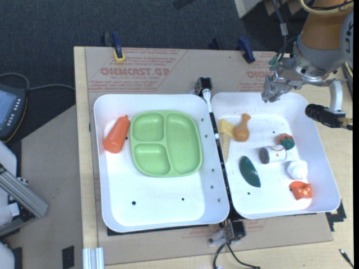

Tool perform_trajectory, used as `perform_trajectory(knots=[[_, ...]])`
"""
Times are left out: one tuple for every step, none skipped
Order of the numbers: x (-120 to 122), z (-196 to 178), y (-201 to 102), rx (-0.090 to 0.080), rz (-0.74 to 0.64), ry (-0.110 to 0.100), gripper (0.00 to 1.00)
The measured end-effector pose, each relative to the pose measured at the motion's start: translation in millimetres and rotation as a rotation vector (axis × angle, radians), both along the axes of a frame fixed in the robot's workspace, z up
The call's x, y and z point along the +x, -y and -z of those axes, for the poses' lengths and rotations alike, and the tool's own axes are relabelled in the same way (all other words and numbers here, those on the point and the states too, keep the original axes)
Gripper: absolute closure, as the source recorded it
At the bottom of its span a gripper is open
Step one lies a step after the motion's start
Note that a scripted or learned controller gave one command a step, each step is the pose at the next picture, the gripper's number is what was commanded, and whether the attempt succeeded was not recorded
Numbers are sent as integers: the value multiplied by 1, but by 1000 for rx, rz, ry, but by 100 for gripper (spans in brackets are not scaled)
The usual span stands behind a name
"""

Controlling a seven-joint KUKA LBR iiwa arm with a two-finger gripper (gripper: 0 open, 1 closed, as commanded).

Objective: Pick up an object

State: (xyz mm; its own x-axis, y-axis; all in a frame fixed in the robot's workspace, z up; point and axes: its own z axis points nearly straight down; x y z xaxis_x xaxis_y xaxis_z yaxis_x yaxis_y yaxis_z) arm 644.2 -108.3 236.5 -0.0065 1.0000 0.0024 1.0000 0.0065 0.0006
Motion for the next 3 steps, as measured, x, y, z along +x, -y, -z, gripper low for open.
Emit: perform_trajectory(knots=[[-5,11,-60,0,1,-3,100],[-7,17,-107,-1,2,-3,100],[-21,1,-159,0,1,-2,100]])
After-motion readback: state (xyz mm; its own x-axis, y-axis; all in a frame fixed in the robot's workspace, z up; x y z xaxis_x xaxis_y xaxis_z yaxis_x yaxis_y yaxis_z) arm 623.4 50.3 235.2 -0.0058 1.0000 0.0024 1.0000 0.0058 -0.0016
